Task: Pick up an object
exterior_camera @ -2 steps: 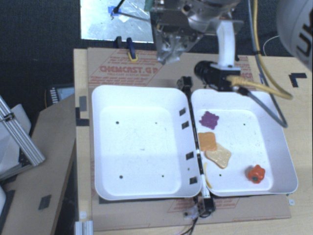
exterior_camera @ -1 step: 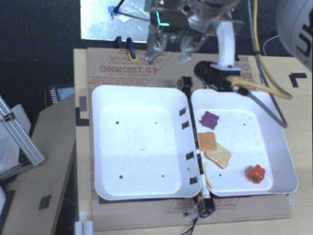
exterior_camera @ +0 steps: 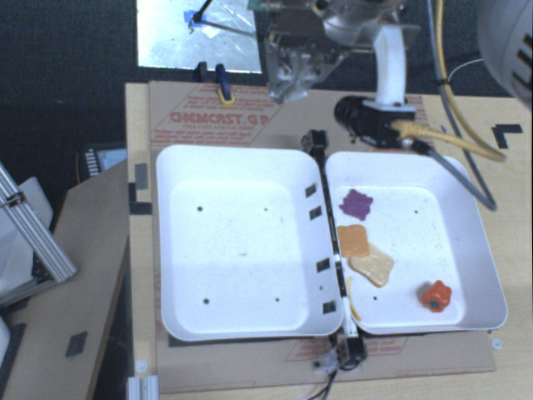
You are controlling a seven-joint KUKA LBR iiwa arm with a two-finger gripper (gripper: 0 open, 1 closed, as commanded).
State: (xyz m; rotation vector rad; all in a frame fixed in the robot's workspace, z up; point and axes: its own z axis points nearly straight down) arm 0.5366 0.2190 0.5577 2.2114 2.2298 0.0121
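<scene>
- Overhead, the claw [exterior_camera: 287, 82] hangs high at the top of the camera view, above the far edge of the surface [exterior_camera: 250, 115] and behind the seam where the two bins meet.
- Whether it is spread or pressed together I cannot tell; its tip is a blur of grey metal against the cardboard, and nothing shows between its parts.
- Every candidate for the pick lies in the right bin [exterior_camera: 466, 223]. The left bin [exterior_camera: 241, 240] shows just bare white floor with a few dark specks.
- A purple piece [exterior_camera: 356, 203] sits near the inner wall towards the far side, apart from the rest.
- An orange slab [exterior_camera: 353, 240] lies nearer the camera, close to the divider, and a pale tan slice [exterior_camera: 373, 266] touches or slightly overlaps its near corner.
- A small red-orange lump [exterior_camera: 435, 296] rests by itself towards the near right corner.
- Judging by the height of the arm, the pick has not begun; this looks like a raised posture that keeps the bins unobstructed for the camera.
- The purple piece and the red-orange lump look like the easier targets, since each stands alone. The two touching flat pieces risk a double grab or a slip, and both sit close to the divider wall, which could block a descending tip.
</scene>
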